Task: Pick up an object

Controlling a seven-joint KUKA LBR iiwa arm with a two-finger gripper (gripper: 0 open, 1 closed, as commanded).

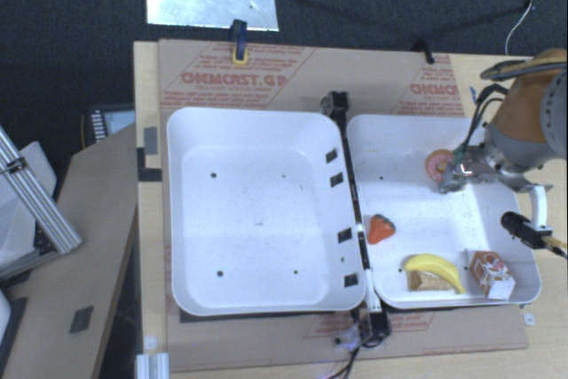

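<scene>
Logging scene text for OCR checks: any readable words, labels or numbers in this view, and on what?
"CHEMCAST GP": red print on the brown board under the bins, upper left.
"CHEMCAST": same red print, upper right of that board, partly cut off by the right bin.
Red print along the board's lower edge: too blurred to read.
</scene>
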